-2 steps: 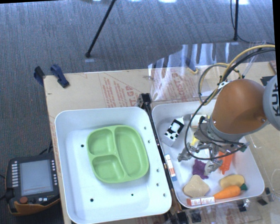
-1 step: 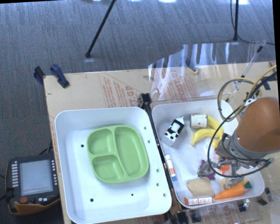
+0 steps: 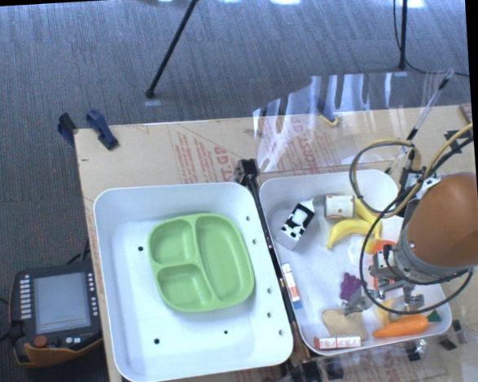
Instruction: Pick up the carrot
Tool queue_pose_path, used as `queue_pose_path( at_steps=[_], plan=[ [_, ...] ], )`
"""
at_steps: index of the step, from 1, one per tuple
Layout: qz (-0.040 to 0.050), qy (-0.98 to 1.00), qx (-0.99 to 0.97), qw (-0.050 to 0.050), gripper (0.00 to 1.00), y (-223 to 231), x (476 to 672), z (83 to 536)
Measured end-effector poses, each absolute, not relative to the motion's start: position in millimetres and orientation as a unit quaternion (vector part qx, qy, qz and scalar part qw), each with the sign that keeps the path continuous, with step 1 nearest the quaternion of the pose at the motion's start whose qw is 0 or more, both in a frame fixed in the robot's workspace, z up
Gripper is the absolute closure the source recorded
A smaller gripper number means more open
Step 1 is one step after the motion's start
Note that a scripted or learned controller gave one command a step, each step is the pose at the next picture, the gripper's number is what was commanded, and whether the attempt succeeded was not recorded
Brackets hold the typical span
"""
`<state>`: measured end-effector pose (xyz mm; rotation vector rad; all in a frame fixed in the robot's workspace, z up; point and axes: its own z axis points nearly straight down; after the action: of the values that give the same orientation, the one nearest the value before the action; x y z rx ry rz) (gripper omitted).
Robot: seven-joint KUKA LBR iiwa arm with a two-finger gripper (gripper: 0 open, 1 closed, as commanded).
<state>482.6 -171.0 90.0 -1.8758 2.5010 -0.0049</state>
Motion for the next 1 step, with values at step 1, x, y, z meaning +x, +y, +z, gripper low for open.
queue_pose_path(
  at_steps=[1],
  plan=[
    [-0.0034,0.828,-0.560,0.011,0.00,-176.5,483.7,91.5]
  ],
)
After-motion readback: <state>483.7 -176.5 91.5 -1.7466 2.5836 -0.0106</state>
